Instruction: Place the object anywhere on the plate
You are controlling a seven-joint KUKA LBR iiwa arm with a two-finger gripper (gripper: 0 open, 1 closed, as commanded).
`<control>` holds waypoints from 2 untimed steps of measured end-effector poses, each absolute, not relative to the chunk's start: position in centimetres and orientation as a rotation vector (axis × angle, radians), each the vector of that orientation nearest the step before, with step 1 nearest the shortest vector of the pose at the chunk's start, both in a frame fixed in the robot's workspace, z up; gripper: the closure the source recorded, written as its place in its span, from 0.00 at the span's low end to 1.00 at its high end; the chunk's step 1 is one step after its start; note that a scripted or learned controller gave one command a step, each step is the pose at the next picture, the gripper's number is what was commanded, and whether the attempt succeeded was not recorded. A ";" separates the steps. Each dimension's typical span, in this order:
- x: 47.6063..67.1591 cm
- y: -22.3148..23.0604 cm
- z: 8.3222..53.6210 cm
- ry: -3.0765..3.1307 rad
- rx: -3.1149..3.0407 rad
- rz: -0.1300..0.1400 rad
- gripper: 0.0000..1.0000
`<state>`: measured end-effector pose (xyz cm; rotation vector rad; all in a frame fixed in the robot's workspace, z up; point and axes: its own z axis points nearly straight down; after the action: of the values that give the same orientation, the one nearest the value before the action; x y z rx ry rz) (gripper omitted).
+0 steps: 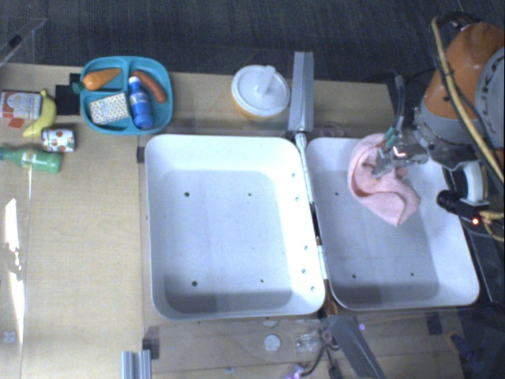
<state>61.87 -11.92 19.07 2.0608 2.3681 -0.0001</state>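
Starting at the far left of the pale wooden surface (79,251), a small cluster sits near the edge: a red-and-white carton (20,105), a yellow toy banana (41,114), a little printed can (57,140) lying on its side and a green bottle (31,159) lying flat. Just right of them, the teal divided plastic plate (126,95) rests against the back edge, its compartments holding an orange toy carrot (103,78), a blue bottle (140,103), a sausage-like piece (155,88) and a patterned square (108,109). Further right along the back edge stands a round white lidded cup with a yellow base (261,91).

Below these lies the left shallow white bin (229,227), its floor bare and wide, the rims raised all round. A grey metal bar (301,93) rises at the back between the bins, and their inner rims touch along the middle.

The right shallow white bin (394,251) has an open front half. In its back half lies the crumpled pink cloth (384,188), well apart from the teal plate. My claw (392,155) is down on the cloth's upper right part, just beside the bin's back rim; I cannot tell whether it is apart or together, nor whether cloth is caught in it. My grey and orange arm (465,69) and its cables (465,133) crowd the bin's right rim.
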 end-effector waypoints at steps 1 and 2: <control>62.0 -11.7 22.5 2.377 2.049 0.003 1.00; 61.8 -6.2 22.0 2.743 1.528 0.002 1.00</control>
<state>61.80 -6.22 21.98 1.5282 2.7426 0.0023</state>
